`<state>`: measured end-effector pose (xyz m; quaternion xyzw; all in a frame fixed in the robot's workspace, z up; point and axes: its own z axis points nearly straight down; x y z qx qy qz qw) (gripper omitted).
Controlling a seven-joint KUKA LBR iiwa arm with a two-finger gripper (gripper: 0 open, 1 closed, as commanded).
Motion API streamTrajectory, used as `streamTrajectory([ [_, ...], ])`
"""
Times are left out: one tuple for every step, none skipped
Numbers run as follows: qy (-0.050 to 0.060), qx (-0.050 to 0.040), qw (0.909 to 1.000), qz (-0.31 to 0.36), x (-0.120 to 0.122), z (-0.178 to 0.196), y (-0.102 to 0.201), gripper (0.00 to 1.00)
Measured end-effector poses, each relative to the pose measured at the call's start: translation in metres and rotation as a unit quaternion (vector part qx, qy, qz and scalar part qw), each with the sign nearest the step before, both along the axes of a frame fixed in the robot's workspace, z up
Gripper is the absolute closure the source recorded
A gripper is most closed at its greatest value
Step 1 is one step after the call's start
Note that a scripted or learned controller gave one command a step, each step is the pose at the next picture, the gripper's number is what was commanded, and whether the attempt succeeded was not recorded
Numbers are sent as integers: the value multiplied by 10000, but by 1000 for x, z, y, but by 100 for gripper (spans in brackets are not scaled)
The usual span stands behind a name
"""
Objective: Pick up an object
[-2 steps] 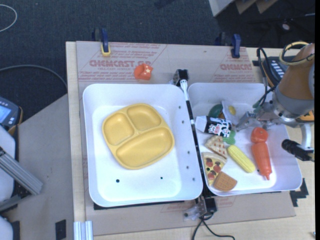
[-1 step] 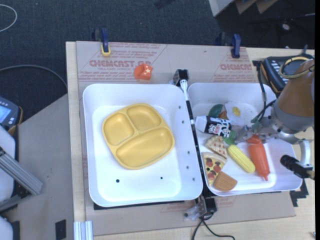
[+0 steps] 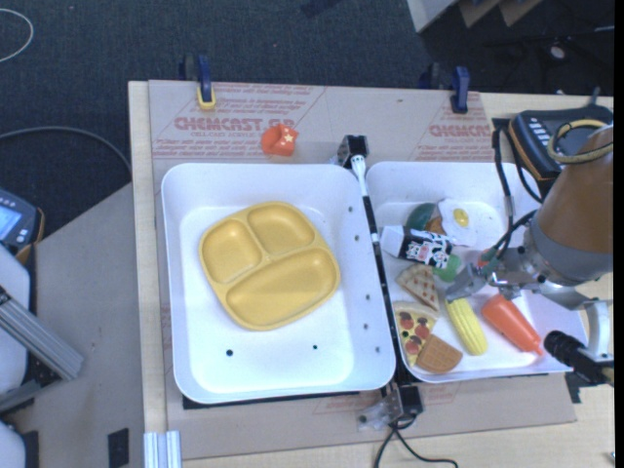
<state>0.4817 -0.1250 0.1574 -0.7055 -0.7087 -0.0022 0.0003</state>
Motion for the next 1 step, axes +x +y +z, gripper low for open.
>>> streamTrajectory([
  [-74,-57,9999,-36,2,-56,6,0],
])
